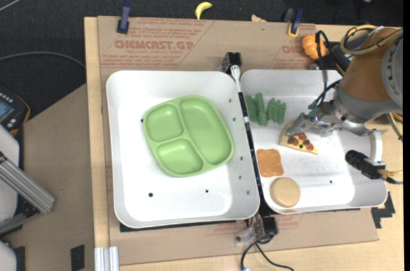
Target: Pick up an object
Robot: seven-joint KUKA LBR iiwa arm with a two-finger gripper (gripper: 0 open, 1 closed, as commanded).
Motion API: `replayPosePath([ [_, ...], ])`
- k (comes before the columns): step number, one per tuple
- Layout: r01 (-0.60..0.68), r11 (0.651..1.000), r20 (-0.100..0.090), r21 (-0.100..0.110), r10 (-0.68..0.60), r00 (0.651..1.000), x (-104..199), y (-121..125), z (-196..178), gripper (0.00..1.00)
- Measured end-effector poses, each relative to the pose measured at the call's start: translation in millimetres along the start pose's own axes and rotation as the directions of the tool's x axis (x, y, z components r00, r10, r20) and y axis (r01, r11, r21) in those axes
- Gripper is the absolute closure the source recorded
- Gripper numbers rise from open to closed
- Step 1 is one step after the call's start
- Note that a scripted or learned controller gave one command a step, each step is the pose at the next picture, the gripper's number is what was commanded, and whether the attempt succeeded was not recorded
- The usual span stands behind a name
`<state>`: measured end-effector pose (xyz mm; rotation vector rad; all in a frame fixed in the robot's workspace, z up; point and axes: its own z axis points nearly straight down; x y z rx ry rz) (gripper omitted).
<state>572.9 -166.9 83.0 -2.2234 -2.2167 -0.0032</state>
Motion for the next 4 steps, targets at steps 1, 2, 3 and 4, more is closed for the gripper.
replayPosePath([
  [1, 0.003, 1.0, 0.002, -0.01, -0.003, 1.0, -1, 4, -16, 1.0],
  [2, 0.009, 1.0, 0.001, -0.002, -0.009, 1.0, 61, -10, -59, 1.0],
  [3, 0.011, 1.0, 0.0, 0.0, -0.011, 1.0, 149, -46, -104, 1.0],
  [4, 0.002, 1.0, 0.005, -0.02, -0.002, 1.0, 113, -74, -276, 1.0],
])
